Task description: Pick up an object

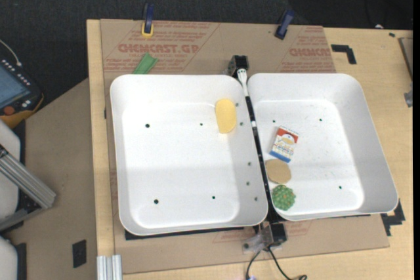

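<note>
From above I look down on two shallow white plastic bins set side by side on the counter, which is covered by a brown cardboard sheet (197,42) with red printing. I cannot tell how my jaws stand, open or closed, or whether they have hold of anything.

The left white bin (117,141) carries one thing: a pale yellow oblong piece with rounded ends (226,116). It lies flat on the floor, lengthwise toward the far wall, close to the bin's right wall and in its far half. A few small dark dots mark the floor around it.

The right white bin (371,128) carries three things, all grouped along its left side. Farthest back is a small flat card box, white with red and blue print (284,144), lying a little tilted. Just in front of it, touching or nearly so, is a tan round disc (278,172). In front of that, by the bin's near left corner, sits a green bumpy ball (283,197), just beside the disc.

A thin black strip (252,134) runs along the seam between the two bins. At the far edge of the cardboard two blue clamps grip it, one on the left (148,13) and one on the right (285,23), and a short green strip (144,63) lies on the cardboard near the left clamp, outside the bins.
</note>
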`<act>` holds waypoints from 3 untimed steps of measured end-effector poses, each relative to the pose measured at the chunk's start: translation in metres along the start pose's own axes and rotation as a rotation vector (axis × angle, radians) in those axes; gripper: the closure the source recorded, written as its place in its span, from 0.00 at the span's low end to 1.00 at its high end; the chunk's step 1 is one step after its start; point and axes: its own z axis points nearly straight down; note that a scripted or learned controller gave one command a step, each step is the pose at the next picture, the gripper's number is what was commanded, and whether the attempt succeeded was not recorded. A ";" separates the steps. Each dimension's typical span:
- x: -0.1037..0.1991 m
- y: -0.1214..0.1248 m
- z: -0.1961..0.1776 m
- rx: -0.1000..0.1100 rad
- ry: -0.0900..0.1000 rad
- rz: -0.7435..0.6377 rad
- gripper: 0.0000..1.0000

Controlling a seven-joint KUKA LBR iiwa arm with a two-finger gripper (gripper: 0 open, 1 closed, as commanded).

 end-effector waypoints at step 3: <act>-0.014 0.015 0.091 0.013 0.002 0.009 1.00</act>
